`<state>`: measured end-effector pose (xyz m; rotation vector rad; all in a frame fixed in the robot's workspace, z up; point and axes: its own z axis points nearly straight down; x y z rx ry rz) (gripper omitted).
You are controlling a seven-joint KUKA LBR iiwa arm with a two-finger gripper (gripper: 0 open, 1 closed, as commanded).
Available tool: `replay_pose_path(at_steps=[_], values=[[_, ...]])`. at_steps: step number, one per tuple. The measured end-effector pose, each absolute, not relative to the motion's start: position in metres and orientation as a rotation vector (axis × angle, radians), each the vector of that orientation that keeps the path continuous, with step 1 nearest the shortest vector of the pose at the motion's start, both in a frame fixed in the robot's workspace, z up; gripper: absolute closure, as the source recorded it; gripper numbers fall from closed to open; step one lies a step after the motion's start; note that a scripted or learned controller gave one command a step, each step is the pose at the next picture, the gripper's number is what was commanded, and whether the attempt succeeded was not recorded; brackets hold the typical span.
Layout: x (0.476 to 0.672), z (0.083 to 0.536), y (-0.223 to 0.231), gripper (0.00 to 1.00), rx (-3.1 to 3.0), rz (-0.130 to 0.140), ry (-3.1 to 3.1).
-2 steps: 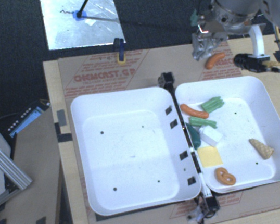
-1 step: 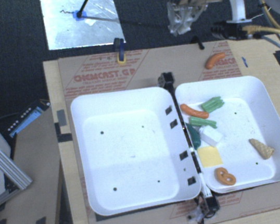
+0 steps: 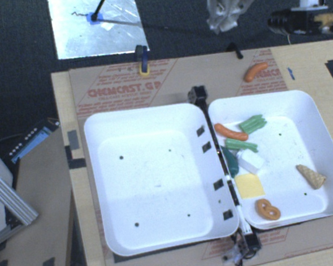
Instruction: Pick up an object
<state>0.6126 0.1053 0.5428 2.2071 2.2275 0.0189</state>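
Two shallow white plastic bins sit side by side on a brown cardboard sheet (image 3: 122, 83), joined along a black central divider strip (image 3: 215, 153) that serves as the landmark for everything else. Left of the strip lies the left bin (image 3: 116, 231); right of it, the right bin (image 3: 329, 153) holds all the loose things. Closest to the strip, near its upper part, lies a small orange-red sausage (image 3: 230, 131), with a pale green ridged bean pod (image 3: 253, 123) just beyond it to the right. Below these, hard against the strip, a darker green pod (image 3: 240, 144) lies over a teal block (image 3: 231, 162), and a small white block (image 3: 250, 161) touches that pile on the right. Further down the strip sits a flat yellow square slice (image 3: 249, 185), then a brown pretzel (image 3: 267, 209) near the strip's lower end. Well to the right of the strip rests a tan cone-shaped piece (image 3: 312, 176). Beyond the strip's upper end and to the right, a second orange sausage (image 3: 256, 72) lies on the cardboard — outside both bins. The grey metal gripper (image 3: 227, 12) hangs high above the bench, past the strip's top end and well apart from every object; whether its jaws are apart or together cannot be told, since they blur into the dark floor.
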Motion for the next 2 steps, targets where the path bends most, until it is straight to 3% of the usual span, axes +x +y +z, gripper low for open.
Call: replay_pose_path(at_steps=[1, 2], values=[[0.5053, 0.5358, 0.1205, 1.0, 2.214, 0.004, 2.232], [0.5098, 0.5352, 0.1191, 0.0, 2.216, 0.005, 2.225]])
